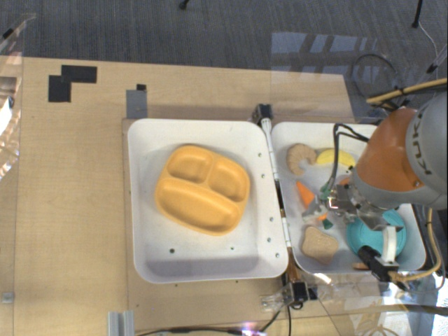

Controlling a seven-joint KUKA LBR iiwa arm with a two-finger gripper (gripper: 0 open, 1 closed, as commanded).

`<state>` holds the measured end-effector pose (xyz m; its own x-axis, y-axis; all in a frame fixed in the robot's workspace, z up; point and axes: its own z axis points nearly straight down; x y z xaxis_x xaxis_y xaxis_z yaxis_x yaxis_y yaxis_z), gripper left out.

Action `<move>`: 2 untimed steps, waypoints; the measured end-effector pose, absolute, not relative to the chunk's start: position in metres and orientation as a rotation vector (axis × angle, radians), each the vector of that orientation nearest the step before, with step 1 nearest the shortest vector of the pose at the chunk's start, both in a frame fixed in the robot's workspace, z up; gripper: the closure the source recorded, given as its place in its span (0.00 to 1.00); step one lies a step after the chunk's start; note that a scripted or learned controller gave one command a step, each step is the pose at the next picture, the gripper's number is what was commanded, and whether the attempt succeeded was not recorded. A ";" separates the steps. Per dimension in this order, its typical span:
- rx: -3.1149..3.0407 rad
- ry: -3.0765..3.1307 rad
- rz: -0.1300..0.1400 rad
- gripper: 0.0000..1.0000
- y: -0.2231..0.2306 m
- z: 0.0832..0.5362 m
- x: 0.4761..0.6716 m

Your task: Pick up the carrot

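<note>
Orange carrot is lying in the right bin, just beside the gripper; whether its fingers are apart is unclear. Crowding bread pieces are probably risking a nudge or wrong grasp.

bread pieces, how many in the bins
2, both in the right bin: one bread piece near its top left corner, the other near its bottom left. The arm may hide more.

Smooth plastic tray (matt wooden bench)
</note>
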<state>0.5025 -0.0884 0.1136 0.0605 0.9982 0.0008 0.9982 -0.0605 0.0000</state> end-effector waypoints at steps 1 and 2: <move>-2.289 -2.159 -0.010 1.00 -0.087 0.126 0.506; -2.584 -1.803 -0.014 1.00 -0.088 0.089 0.589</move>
<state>0.5895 -0.0878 0.0890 0.3447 0.9387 0.0019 0.9386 -0.3447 0.0125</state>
